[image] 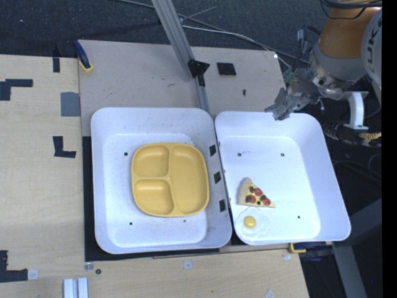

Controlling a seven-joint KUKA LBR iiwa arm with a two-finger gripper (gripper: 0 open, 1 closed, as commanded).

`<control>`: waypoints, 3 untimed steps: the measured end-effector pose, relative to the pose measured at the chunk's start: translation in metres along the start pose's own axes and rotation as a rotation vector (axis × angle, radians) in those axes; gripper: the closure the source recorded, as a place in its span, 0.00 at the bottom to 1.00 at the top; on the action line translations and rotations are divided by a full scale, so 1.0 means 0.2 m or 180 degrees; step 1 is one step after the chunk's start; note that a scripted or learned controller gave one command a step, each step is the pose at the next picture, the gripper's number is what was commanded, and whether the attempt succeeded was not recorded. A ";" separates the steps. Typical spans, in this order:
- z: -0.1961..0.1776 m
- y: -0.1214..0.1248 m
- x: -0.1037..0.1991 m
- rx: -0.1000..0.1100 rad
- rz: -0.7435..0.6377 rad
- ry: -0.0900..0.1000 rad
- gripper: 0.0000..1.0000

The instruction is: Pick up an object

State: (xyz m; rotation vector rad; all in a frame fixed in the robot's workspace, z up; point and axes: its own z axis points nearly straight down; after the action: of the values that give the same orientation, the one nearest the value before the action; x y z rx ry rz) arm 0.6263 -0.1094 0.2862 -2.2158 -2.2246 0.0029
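Inspector: While the arm [347, 30] is reaching in from the right, its claw [284, 108] is hanging over the far rim of the right bin [310, 166], near that bin's back left corner.

Clerk: Is it gripping anything?

Inspector: Nothing is showing between its fingers, and I cannot tell how far apart they are standing; the view is too small and dark there.

Clerk: Where are the objects lying?

Inspector: A pizza slice [253, 194] is lying on the right bin's floor toward the near left side, well apart from the claw. A small yellow round piece [249, 222] is sitting just in front of it. A yellow divided plate [170, 179] is resting flat in the middle of the left bin [111, 166]. Both bins are sitting side by side on the surface [37, 166], edges touching.
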 end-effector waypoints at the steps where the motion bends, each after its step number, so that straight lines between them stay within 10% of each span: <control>1: 0.06 0.04 0.26 0.0000 -0.0005 0.0002 1.00; 3: 0.12 -0.05 0.78 0.0001 -0.0004 0.0000 1.00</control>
State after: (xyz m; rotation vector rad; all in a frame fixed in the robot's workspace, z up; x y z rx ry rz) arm 0.6157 0.0471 0.2623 -2.2141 -2.2260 0.0032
